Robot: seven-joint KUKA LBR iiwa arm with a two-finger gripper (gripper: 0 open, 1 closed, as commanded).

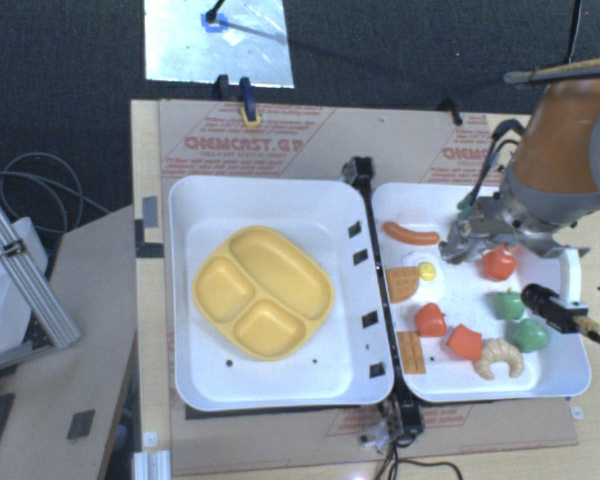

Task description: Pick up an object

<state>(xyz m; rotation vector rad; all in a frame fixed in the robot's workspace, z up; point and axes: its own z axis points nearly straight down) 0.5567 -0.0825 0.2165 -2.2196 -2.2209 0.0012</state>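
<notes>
The two bins are smooth, glossy white plastic with rounded corners and low walls. The left bin (pixel 206 370) holds a matte yellow plate (pixel 263 291), a rounded rectangle moulded into three compartments, lying tilted to the bin's sides. The right bin (pixel 563 371) holds a scatter of small plastic toy foods. A slim orange sausage (pixel 411 234) lies at the far left. Nearer are a flat white fried egg (pixel 427 271) with a domed yellow yolk and, touching it, a ridged tan waffle piece (pixel 401 285). A second tan waffle piece (pixel 411 352) lies along the near left wall. Beside it are a glossy red lump (pixel 430 319), a blocky orange-red piece (pixel 464 342) and a curved, segmented beige croissant (pixel 500 359). Two knobbly green vegetables (pixel 509 304) (pixel 530 337) lie towards the right.

The gripper (pixel 460 247), dull grey metal under the arm's orange band, hangs over the far part of the right bin, between the sausage and a round, shiny red tomato (pixel 498 264). The tomato lies just to its right, on the bin floor. Whether the gripper is spread or clenched cannot be told from this angle, and nothing is seen caught in it.
</notes>
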